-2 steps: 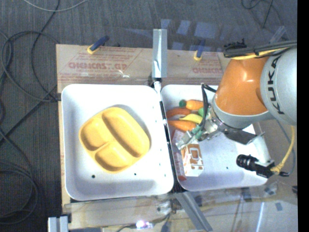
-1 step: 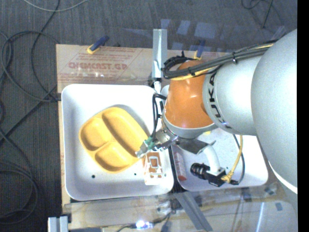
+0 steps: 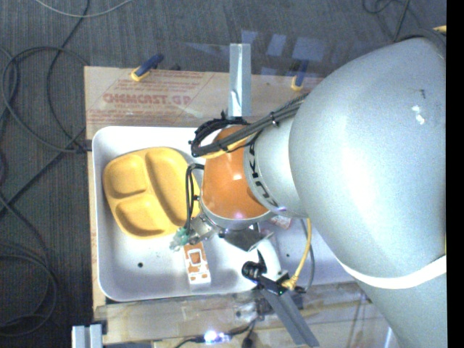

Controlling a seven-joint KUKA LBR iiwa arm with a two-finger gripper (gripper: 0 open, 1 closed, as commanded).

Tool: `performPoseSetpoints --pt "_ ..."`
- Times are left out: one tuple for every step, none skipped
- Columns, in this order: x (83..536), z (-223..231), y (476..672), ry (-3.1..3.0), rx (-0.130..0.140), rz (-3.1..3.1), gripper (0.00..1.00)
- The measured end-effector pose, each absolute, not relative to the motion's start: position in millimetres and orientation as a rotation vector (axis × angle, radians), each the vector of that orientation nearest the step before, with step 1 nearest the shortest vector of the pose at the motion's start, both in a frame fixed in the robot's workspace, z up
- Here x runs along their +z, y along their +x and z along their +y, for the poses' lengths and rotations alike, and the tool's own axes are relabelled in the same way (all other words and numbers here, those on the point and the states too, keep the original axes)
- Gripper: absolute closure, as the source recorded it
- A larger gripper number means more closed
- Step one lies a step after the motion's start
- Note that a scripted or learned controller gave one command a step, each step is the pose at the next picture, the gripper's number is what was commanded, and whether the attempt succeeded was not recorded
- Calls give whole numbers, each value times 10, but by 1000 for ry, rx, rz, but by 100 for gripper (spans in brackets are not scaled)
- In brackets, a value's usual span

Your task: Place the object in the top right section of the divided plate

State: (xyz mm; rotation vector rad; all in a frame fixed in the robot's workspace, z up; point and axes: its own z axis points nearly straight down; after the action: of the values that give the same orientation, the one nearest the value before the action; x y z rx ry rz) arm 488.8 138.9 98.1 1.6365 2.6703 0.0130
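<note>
- The gripper (image 3: 190,232), under the arm's orange band (image 3: 230,183), hangs at the lower right edge of the yellow divided plate (image 3: 145,191); its finger state cannot be told.
- A small orange-and-white object (image 3: 196,263) lies on the white bin (image 3: 127,274) floor just below the gripper, outside the plate.

A yellow divided plate (image 3: 145,191) is seen in a white bin (image 3: 116,267). Beside the plate lies a small orange and white object (image 3: 196,264), with a bit of green (image 3: 181,238) just above it. The arm (image 3: 362,158) is coloured pale grey, with a glossy orange band (image 3: 228,183) above the wrist. Black cables (image 3: 217,133) are draped over the band, and a yellow cable (image 3: 304,256) is seen lower down. The bench board (image 3: 159,100) is tan with faded red lettering, clipped by yellow and blue clamps (image 3: 147,67). The floor (image 3: 43,49) is dark grey carpet
</note>
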Motion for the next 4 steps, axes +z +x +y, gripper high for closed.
performPoseSetpoints --pt "1802 585 4842 1520 -11 2753 100" --pt "1852 601 4844 1523 -14 2760 100" --pt "1903 610 4846 1528 -21 2766 100" --pt "1805 -18 4845 1442 -8 2795 100"
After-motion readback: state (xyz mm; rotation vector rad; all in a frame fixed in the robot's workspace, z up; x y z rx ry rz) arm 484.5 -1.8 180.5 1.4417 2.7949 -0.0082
